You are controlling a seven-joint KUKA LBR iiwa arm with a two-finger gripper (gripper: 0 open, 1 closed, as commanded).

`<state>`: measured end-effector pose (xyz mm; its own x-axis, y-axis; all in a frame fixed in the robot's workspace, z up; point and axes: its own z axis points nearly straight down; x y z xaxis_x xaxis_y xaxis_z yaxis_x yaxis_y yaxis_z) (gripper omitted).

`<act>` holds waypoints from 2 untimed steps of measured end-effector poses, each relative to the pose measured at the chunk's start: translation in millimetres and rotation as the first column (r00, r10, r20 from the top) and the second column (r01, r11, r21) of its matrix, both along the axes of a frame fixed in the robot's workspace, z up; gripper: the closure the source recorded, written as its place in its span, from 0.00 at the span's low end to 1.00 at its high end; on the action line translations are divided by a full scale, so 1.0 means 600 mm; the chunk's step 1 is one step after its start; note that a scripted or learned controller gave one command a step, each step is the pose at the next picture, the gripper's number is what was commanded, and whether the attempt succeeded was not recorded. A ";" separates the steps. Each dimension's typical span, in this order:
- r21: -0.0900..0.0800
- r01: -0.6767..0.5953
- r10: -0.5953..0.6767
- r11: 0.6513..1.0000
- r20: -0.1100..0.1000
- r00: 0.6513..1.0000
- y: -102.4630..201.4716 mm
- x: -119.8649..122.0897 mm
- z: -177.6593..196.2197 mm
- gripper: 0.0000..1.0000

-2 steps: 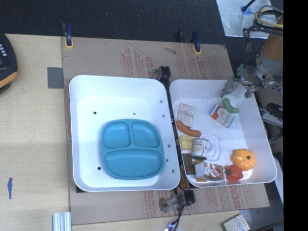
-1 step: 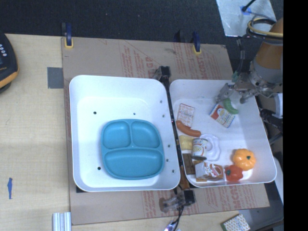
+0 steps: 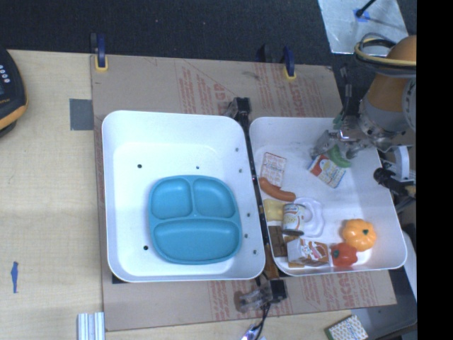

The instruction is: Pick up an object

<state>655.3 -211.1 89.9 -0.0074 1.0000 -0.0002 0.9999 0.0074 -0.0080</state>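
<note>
Camera view: blue plate [image 3: 195, 219] in left bin [image 3: 117, 190]; jaws' state unclear.

two bins [image 3: 117, 190] of smooth, glossy white plastic are seen on a matt brown cardboard sheet [image 3: 170, 83]. a matt blue plastic tray [image 3: 195, 219] is held in the nine o'clock bin. at five o'clock, a shiny orange plastic pumpkin [image 3: 358, 234] is found. the bench [image 3: 42, 211] is finished in pale, wood-like matt grain.
</note>
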 end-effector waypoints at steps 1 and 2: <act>-0.001 -0.001 0.001 1.000 0.011 1.000 0.078 0.000 0.101 0.00; -0.001 0.003 -0.003 1.000 0.000 1.000 0.070 -0.023 0.014 0.00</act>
